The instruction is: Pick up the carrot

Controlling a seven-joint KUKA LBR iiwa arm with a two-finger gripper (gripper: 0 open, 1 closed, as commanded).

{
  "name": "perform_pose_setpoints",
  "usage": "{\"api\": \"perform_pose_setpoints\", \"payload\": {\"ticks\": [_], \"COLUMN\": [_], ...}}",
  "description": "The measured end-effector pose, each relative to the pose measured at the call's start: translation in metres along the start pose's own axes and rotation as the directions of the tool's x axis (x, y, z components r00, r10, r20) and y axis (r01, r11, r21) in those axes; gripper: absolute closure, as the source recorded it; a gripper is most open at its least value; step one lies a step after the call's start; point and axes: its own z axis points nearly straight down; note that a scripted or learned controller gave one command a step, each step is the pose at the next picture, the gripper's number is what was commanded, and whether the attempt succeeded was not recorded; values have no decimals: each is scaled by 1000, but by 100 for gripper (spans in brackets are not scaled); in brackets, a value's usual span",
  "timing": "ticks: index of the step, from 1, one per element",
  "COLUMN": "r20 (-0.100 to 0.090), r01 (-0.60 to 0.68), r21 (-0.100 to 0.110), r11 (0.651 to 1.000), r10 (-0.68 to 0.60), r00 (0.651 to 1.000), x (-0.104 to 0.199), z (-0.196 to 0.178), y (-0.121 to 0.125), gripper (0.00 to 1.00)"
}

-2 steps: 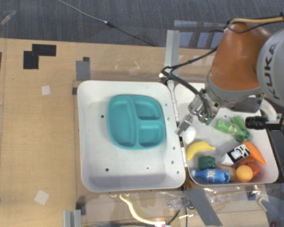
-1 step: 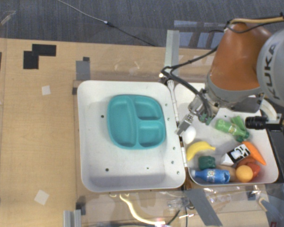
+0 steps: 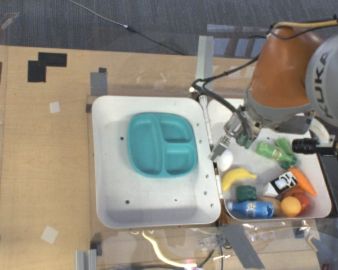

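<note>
1. The left bin is sitting on the bench, holding a teal tray with three compartments; the tray is lying flat toward the far half of the bin.
2. The right bin is sitting just beside the left one, their rims touching along the middle.
3. The gripper is hanging over the right bin's left edge, near the shared rims, angled down and to the left. Nothing is showing between its tips, and whether they are spread or pressed together cannot be told from here.
4. A white egg-like thing is lying just below the gripper's tip.
5. A banana is lying near of that, with a dark green item touching its near side.
6. A blue bottle is lying on its side along the bin's near wall.
7. A green item is lying farther back, right of the gripper.
8. A black-and-white block is resting in the middle of the pile.
9. An orange ball is sitting at the near right.
10. The carrot is lying toward the right side of the right bin, just right of the block, slanting toward the near right, well apart from the gripper.
11. The arm is looming over the bin's far right.
</note>
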Motion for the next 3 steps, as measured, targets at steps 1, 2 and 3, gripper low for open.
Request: {"api": "perform_pose_setpoints", "payload": {"ticks": [1, 2, 3], "r20": [0, 0, 0], "r01": [0, 0, 0], "r21": [0, 0, 0], "r11": [1000, 1000, 1000], "r10": [0, 0, 0], "r00": [1000, 1000, 1000], "x": [0, 0, 0], "z": [0, 0, 0], "y": [0, 0, 0], "gripper": [0, 0, 0]}}
